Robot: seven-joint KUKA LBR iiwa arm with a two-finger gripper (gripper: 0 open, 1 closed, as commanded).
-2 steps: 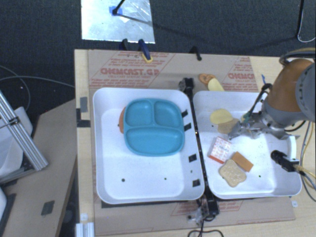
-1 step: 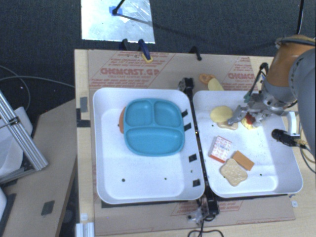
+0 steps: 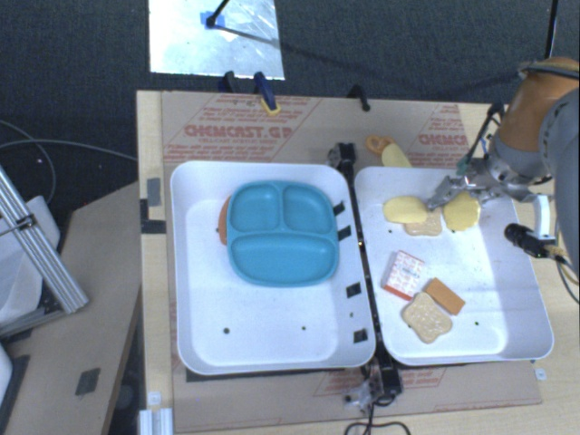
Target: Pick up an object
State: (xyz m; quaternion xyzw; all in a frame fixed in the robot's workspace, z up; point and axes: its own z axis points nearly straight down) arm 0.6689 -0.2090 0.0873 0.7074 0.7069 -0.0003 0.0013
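At upper right of the frame the gripper (image 3: 441, 198) hovers among the yellow pieces (image 3: 405, 210) in the right bin (image 3: 521, 329), its grip unreadable here, so it should probably centre over one piece before closing.

Robotics lab, by the look: cardboard-covered bench (image 3: 299, 120) w/ two white bins (image 3: 204, 333), alu framing (image 3: 36, 261) at left, loose cables (image 3: 54, 152), dark carpet.

The bench (image 3: 227, 120) bears two white bins (image 3: 195, 270) (image 3: 507, 324) side by side.
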